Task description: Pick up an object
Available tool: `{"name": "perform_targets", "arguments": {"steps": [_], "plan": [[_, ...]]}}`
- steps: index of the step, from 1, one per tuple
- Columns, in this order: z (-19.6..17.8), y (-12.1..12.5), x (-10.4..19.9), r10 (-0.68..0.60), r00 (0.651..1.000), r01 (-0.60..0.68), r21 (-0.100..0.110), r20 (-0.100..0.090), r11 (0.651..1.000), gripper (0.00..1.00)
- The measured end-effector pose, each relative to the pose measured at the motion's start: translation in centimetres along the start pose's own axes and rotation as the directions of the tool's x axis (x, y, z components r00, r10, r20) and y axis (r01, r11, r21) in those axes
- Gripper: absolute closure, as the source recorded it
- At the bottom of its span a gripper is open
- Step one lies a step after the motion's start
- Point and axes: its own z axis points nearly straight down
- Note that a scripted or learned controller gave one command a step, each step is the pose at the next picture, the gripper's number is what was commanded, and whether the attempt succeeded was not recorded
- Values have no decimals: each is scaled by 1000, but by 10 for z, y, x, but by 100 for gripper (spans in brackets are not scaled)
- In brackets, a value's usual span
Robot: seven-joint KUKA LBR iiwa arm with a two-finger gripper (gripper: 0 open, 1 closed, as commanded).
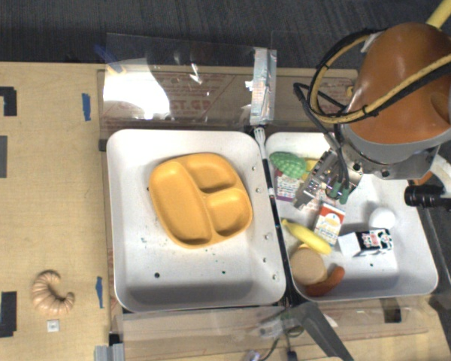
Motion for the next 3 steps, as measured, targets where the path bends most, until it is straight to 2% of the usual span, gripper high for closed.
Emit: {"name": "perform_targets", "arguments": {"steps": [1, 2, 3], "plan": [[18, -24, 9, -312, 950, 312, 2, -5, 950, 100], [108, 13, 35, -379, 925, 379, 2, -11, 925, 100], [89, 67, -9, -9, 1000, 9, 0, -1, 1000, 100]]}}
